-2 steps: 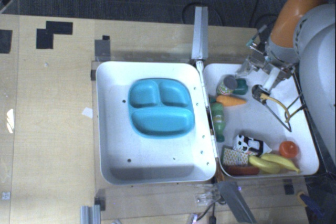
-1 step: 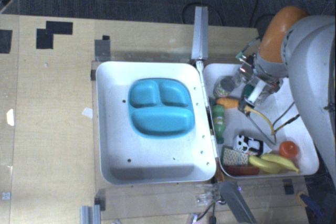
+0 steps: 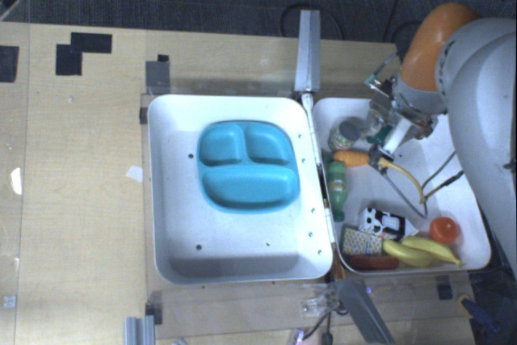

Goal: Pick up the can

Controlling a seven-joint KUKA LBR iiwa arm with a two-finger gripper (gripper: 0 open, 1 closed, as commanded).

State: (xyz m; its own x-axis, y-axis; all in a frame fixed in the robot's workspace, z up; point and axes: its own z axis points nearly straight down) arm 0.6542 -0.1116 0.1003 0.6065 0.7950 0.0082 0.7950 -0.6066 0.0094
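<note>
The can is a small silver tin with its round end facing up, lying at the far left of the right bin. My gripper hangs over the bin's far end, just right of the can and very close to it. From this angle I cannot see whether it touches the can. The grey arm with its orange band comes in from the right, above the bin.
The right bin also holds a carrot, a green bottle, a black-and-white cow-patterned item, a banana and a small red-orange fruit. A blue divided plate lies in the left bin.
</note>
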